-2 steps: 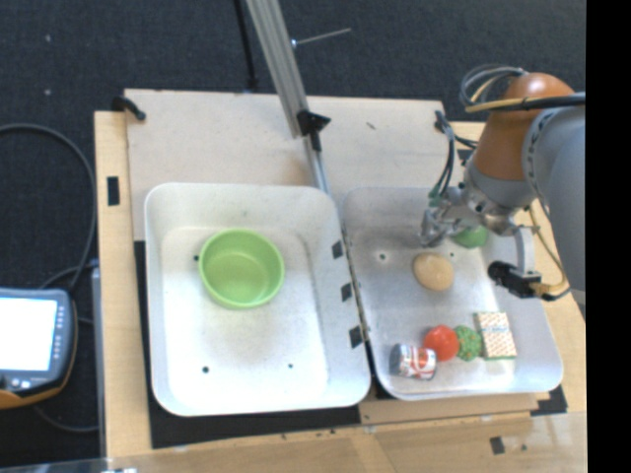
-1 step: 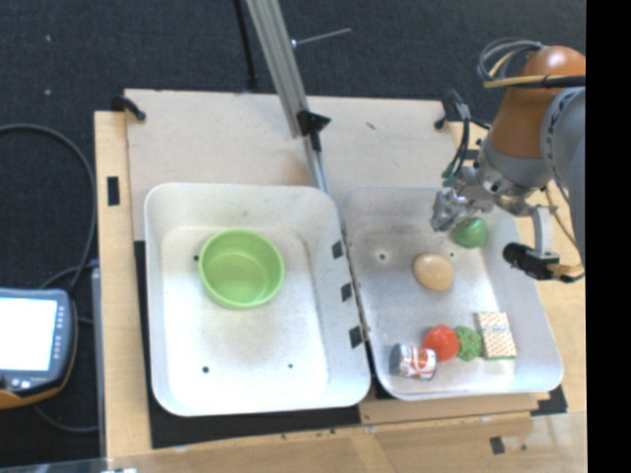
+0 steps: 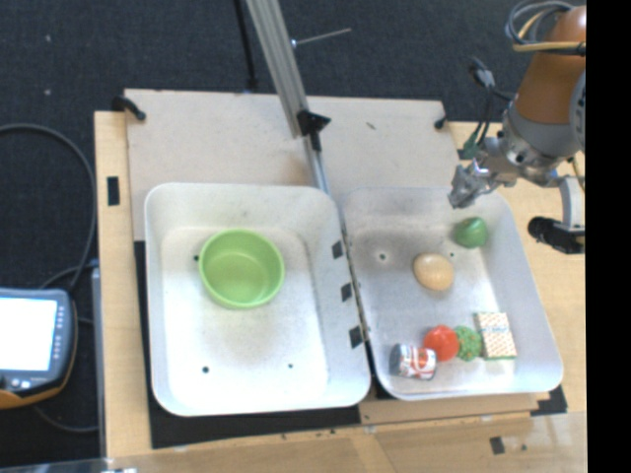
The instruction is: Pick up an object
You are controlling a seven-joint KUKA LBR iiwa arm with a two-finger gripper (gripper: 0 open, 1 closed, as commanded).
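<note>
Objects for picking, a green ball [image 3: 471, 232], a beige egg-shaped piece [image 3: 433, 271], a red tomato [image 3: 442, 343] and a small carton [image 3: 495, 334], lay in the right bin [image 3: 523, 264] as my gripper [image 3: 463, 195] hung empty above its far edge beside the ball.

No text, brand, number or sign can be read. The small box [image 3: 495, 335] near the right bin's [image 3: 532, 294] front right corner carries a printed pattern in pale and greenish patches, too small to make out as letters. The little can [image 3: 414, 361] lying at that bin's front edge has a red and white label, blurred beyond reading. The handheld screen [image 3: 30, 341] off the desk's [image 3: 118, 441] left edge glows plain white, with no legible characters. The black marks on the rim between the two bins are plain tabs without lettering.
</note>
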